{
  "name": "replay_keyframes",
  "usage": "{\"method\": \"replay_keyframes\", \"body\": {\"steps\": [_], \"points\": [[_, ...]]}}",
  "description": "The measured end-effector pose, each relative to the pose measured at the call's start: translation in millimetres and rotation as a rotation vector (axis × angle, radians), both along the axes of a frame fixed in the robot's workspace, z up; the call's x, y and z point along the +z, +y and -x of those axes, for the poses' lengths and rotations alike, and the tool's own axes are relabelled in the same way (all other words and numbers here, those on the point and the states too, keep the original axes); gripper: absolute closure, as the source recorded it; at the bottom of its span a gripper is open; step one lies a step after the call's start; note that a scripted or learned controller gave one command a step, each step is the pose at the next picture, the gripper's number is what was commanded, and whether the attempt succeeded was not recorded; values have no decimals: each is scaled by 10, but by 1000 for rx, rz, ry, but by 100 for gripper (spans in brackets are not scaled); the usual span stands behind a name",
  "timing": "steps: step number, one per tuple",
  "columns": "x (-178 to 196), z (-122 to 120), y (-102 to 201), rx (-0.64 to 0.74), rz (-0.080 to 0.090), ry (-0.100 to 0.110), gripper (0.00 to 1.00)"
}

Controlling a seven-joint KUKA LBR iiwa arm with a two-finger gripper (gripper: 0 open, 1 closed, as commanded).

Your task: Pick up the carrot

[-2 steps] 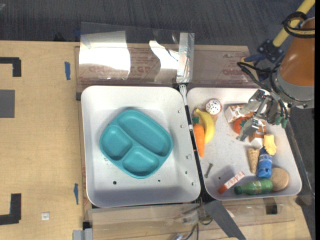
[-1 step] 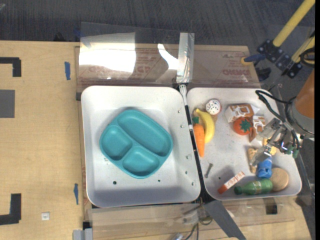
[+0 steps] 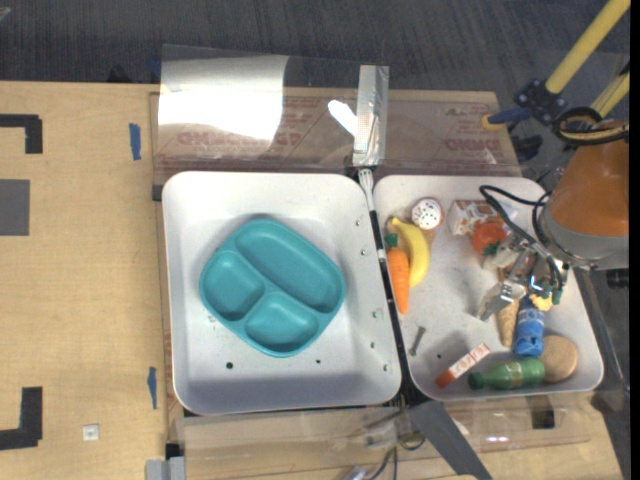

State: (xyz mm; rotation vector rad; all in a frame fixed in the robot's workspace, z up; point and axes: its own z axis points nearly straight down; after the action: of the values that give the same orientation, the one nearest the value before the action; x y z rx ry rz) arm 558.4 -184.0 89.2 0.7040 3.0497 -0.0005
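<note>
The orange carrot (image 3: 399, 278) lies in the right bin (image 3: 455, 298), along its left wall, with its tip pointing toward the front. A yellow banana (image 3: 413, 247) curves against the carrot's upper right side. My gripper (image 3: 512, 286) hangs over the right half of the same bin, well to the right of the carrot and apart from it. The arm's orange band (image 3: 597, 198) rises behind it. Nothing is seen held.
The left bin (image 3: 190, 358) holds a teal divided plate (image 3: 272, 284). Around the gripper lie a red toy (image 3: 487, 235), a white dotted ball (image 3: 427, 213), a blue bottle (image 3: 530, 332), a green bottle (image 3: 508, 373), a brown round item (image 3: 561, 356) and a red-and-white marker (image 3: 463, 365).
</note>
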Motion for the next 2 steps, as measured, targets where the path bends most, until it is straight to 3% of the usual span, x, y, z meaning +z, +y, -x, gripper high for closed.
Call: {"method": "replay_keyframes", "body": {"steps": [1, 2], "points": [[-17, 24, -136, -233, -33, 4, 0], [107, 7, -186, -237, -20, -6, 100]]}}
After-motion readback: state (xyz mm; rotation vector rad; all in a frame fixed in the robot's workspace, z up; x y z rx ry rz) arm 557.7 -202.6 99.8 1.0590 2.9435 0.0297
